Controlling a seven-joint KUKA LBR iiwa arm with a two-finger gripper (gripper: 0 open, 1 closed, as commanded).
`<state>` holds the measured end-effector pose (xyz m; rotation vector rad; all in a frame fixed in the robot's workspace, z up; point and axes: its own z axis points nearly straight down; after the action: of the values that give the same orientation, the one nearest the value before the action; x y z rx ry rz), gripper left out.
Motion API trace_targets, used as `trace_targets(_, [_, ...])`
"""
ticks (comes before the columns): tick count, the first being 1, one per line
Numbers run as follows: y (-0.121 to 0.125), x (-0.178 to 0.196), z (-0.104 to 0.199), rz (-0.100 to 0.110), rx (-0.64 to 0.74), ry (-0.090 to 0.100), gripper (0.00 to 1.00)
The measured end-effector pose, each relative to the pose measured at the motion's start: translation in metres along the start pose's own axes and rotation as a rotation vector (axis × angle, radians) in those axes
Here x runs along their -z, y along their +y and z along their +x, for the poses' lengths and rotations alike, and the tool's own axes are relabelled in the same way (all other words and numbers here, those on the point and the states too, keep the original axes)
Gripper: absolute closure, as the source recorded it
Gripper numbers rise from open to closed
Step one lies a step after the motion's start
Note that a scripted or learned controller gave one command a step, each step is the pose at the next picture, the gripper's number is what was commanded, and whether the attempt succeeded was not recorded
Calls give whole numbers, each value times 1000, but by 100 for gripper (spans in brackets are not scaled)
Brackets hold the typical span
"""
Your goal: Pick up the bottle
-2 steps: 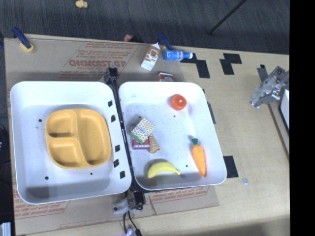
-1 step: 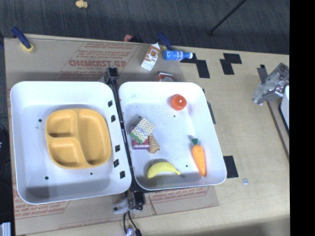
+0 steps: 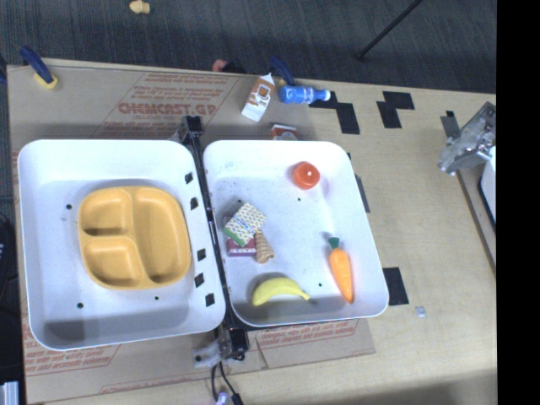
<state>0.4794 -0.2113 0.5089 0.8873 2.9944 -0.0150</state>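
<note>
**Bottle lying outside the bins**

From the camera view, I am seeing the blue bottle (image 3: 302, 95) lying on its side near the worktop's far edge, beyond the right bin (image 3: 363, 251). I am judging it light, smooth, roll-prone; I would grip mid-body. The end effector (image 3: 466, 142) is hanging at the right edge; I cannot tell its opening.

tool (image 3: 469, 142) | grey metal | angular bracket shape | at right edge, partly cut off

1. My gripper (image 3: 467, 144) sits at the right edge, over the bench and clear of both bins.
2. The bottle (image 3: 297, 95) lies on the bench behind the right bin (image 3: 363, 226).
3. A carrot (image 3: 340, 272) and a banana (image 3: 278, 291) lie in that bin.
</note>
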Motion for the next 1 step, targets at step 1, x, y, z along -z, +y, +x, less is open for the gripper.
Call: trace_targets(1, [0, 11, -1, 1, 2, -5, 100])
